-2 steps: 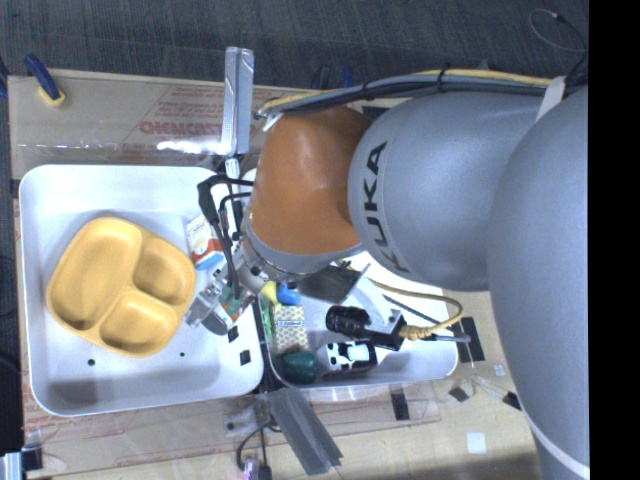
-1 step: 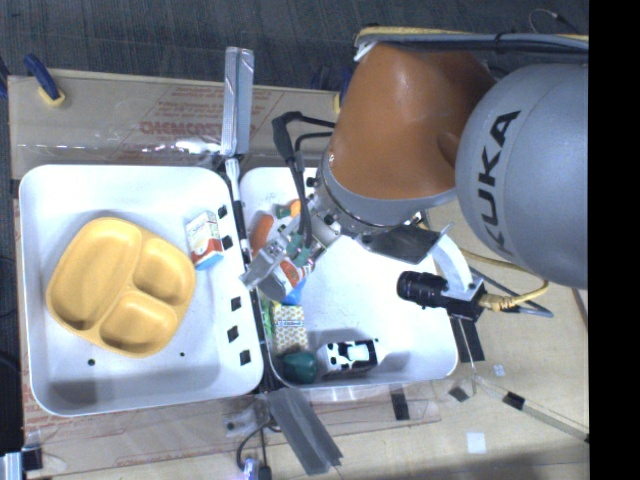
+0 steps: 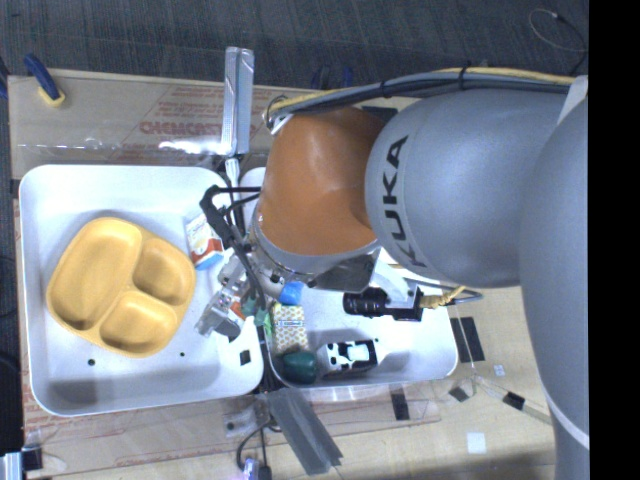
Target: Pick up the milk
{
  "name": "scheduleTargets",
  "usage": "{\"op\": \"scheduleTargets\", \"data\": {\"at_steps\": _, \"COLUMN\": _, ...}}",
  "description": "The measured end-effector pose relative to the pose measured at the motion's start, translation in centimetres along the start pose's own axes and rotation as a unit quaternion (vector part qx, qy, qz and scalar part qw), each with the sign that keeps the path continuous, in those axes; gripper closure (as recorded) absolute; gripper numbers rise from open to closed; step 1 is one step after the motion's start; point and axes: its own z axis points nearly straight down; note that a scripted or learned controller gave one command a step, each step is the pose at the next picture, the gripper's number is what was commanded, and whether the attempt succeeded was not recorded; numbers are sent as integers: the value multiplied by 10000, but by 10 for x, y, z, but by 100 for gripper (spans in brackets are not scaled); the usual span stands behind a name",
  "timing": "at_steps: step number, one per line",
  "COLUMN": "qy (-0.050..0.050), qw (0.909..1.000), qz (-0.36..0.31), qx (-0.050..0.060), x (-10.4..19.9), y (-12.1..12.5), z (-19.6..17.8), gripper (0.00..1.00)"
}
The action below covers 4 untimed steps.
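Observation:
The milk (image 3: pixel 203 239) is a small white carton with red and blue print. It lies at the right side of the left bin (image 3: pixel 40 268), just right of the yellow plate. My gripper (image 3: pixel 222 308) hangs low over the left bin's right edge, a little in front of the carton and apart from it. I see nothing of the milk between its tips. The orange band and grey arm hide most of the right bin.
A yellow divided plate (image 3: pixel 120 283) takes up the left bin's middle. In the right bin's (image 3: pixel 440 363) front lie a patterned box (image 3: pixel 289 328), a dark green object (image 3: pixel 298 367), a black-and-white item (image 3: pixel 350 354) and a blue cap (image 3: pixel 292 292).

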Motion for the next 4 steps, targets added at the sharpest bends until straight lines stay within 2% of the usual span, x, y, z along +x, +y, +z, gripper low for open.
{"op": "scheduleTargets", "data": {"at_steps": 1, "qy": -24, "qw": 10000, "qz": 85, "qx": -22, "x": -68, "y": -103, "z": -60, "gripper": 100}}
{"op": "scheduleTargets", "data": {"at_steps": 2, "qy": -5, "qw": 9978, "qz": -660, "qx": -10, "x": -41, "y": -63, "z": -3, "gripper": 100}}
{"op": "scheduleTargets", "data": {"at_steps": 3, "qy": -21, "qw": 9687, "qz": -2482, "qx": -12, "x": -3, "y": 2, "z": -11, "gripper": 100}}
{"op": "scheduleTargets", "data": {"at_steps": 4, "qy": -20, "qw": 9603, "qz": -2789, "qx": -10, "x": -34, "y": -46, "z": 8, "gripper": 100}}
